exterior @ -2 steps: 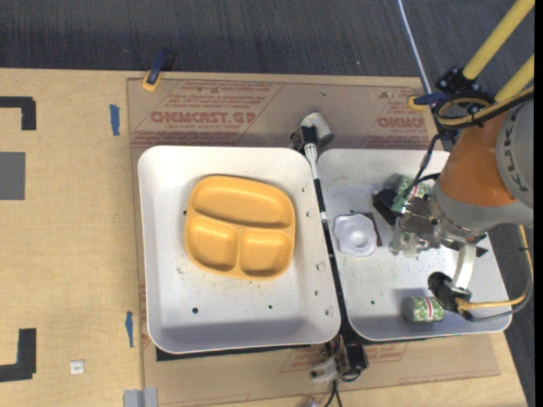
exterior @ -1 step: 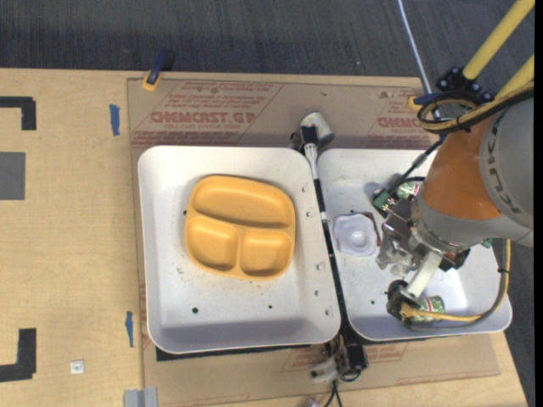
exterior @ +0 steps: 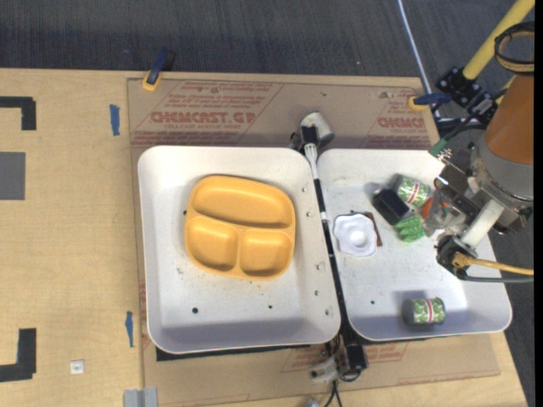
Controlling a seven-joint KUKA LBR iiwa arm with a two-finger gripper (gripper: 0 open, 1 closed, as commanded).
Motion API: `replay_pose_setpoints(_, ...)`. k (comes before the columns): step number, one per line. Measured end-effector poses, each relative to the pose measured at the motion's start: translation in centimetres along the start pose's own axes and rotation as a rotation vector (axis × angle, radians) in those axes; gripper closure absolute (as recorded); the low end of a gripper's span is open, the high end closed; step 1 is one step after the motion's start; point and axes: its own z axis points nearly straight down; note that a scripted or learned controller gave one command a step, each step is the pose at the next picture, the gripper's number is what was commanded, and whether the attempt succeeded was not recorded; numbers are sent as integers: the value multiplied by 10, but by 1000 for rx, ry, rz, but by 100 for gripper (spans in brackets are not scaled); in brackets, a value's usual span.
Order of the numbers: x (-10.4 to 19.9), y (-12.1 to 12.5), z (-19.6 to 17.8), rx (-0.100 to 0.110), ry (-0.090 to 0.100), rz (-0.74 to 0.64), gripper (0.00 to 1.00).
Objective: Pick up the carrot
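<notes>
Overhead, 2 white bins sit side by side on a brown printed board (exterior: 254, 108) clamped to a tan bench (exterior: 68, 227), with dark floor (exterior: 254, 15) beyond. Left bin (exterior: 161, 253) holds a yellow tray (exterior: 240, 225); right bin (exterior: 382, 303) holds a white cup (exterior: 355, 232), 2 green cans (exterior: 413, 192) (exterior: 424, 309) and a black block (exterior: 391, 205). At its right edge the gripper (exterior: 437, 212) hangs low, width impossible to tell, and the carrot cannot be made out, unless it is the orange sliver (exterior: 430, 203) beside the gripper.
</notes>
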Motion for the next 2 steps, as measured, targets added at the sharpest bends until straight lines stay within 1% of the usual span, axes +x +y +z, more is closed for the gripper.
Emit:
replay_pose_setpoints(1, 18, -19, 90, 3, -2, 120, 100)
replay_pose_setpoints(2, 73, -71, 118, 5, -3, 374, 100)
